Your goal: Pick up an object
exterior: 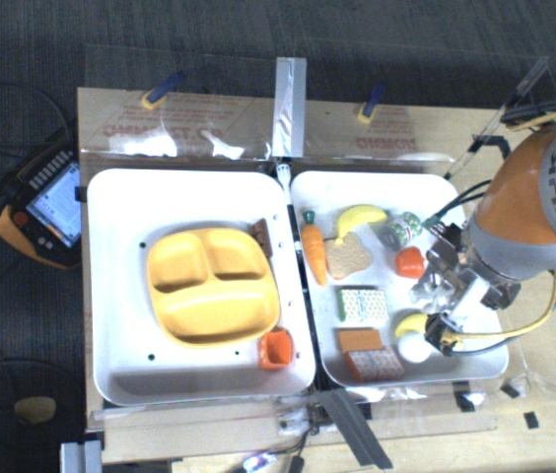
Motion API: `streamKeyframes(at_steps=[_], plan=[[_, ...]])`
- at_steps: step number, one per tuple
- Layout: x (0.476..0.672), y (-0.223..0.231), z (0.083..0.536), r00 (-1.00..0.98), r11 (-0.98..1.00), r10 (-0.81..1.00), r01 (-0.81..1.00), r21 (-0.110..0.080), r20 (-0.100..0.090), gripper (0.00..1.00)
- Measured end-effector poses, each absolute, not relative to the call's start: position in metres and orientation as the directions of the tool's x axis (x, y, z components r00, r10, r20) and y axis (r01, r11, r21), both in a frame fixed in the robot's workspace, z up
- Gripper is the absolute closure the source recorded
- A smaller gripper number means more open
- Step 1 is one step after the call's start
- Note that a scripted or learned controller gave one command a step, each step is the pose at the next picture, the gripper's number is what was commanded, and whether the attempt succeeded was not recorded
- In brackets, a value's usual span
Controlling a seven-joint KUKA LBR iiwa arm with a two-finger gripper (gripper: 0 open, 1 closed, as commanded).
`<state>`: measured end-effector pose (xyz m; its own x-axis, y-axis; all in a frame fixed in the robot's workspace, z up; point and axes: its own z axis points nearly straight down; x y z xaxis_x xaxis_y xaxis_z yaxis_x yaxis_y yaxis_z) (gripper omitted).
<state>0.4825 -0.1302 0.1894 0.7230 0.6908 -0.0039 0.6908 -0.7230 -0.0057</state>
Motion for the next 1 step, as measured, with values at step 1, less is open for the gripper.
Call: streamKeyframes(at_steps=[1], plan=[[0.4908, -0.1432, 0.1376, 0.677, -0.677, 0.736, 0.736, -0.005, -0.002, 1.00]])
